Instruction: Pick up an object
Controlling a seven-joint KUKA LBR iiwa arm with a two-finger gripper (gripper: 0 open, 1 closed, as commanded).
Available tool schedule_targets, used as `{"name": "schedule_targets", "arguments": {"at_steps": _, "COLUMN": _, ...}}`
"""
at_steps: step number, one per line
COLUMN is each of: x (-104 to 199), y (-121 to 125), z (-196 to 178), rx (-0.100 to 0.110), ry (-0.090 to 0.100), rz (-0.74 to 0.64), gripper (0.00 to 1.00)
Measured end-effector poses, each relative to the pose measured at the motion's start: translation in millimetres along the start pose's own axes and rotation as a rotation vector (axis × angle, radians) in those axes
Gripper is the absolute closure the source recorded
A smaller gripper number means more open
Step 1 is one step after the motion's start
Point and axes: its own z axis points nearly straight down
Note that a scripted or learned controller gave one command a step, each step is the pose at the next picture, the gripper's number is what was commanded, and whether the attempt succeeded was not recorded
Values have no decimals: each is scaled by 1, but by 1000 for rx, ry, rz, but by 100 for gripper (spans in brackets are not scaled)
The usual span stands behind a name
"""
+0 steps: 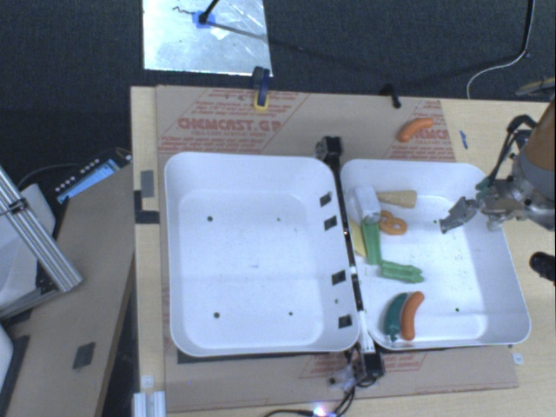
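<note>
The task's candidates all lie in the right bin (486, 320), bunched along its left wall: a white roll (367, 204) and a tan wedge (399, 199) toward the far corner, an orange pretzel-like ring (393, 225) just beside them, a long green piece (372, 241) with a yellow strip (358, 241) touching it, a second green piece (401, 272) lower down, and a dark green piece (395, 314) and an orange sausage (411, 314) side by side in the near left corner. 1 more orange sausage (415, 129) sits on the counter beyond the bin's far edge. The left bin (252, 250) holds nothing to grasp. The claw (455, 216) hovers over the right bin's far right part, well apart from the items, with nothing between its tips; whether it is open I cannot tell. Judging by this, nothing is picked yet: choosing, descending, closing and lifting all remain.
</note>
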Motion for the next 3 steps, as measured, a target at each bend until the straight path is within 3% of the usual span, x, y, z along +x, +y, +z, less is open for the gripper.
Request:
{"name": "schedule_targets", "arguments": {"at_steps": 1, "x": 38, "y": 36, "z": 117, "rx": 1, "ry": 4, "rz": -4, "gripper": 0}}
{"name": "schedule_targets", "arguments": {"at_steps": 2, "x": 63, "y": 107, "z": 112, "rx": 2, "ry": 0, "rz": -6, "gripper": 0}}
{"name": "schedule_targets", "arguments": {"at_steps": 3, "x": 60, "y": 106, "z": 100, "rx": 9, "ry": 0, "rz": -5, "gripper": 100}}
